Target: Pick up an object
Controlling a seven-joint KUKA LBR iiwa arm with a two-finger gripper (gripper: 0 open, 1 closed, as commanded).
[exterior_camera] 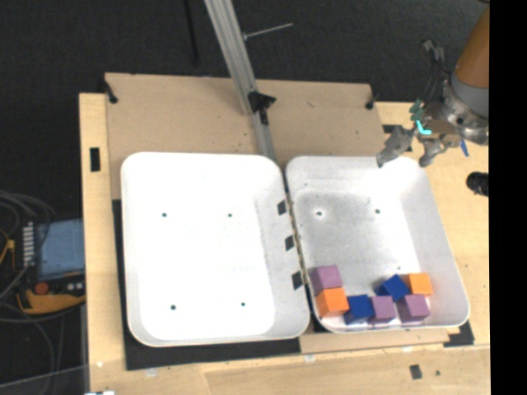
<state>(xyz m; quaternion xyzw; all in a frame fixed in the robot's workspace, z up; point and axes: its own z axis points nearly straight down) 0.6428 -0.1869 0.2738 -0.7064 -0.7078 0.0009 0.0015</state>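
Observation:
Several small blocks lie along the near edge of the right bin (370, 220): a purple block (327, 276) on an orange block (333, 302), a blue block (359, 307), a purple block (384, 308), another blue block (395, 286), an orange block (421, 283) and a purple block (414, 307). My gripper (409, 152) hangs over the bin's far right corner, well away from the blocks. Its fingers (390, 151) are spread open with nothing between them.
The left bin (206, 245) sits beside the right one, joined by dark clips (290, 243). A slanted metal pole (235, 52) rises behind the bins. Cables and a blue box (58, 249) lie off the bench's left.

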